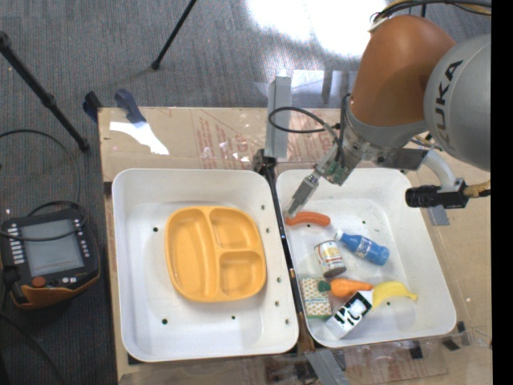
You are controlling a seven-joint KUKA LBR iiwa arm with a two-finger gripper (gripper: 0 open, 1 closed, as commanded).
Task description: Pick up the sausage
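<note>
Both bins look like smooth white plastic with a slight sheen, and the yellow tray is matt plastic. The sausage is glossy orange-red, plastic-looking, as are the banana and blue bottle. The bench is dull brown board, partly under shiny film.

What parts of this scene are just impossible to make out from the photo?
- End effector, camera view: whether it touches the sausage is unclear at this slant.
- Small can: label too small to read.
- Carrot: its end is hidden behind the banana.
- Handheld screen, left of the bench: display too small to read.
</note>
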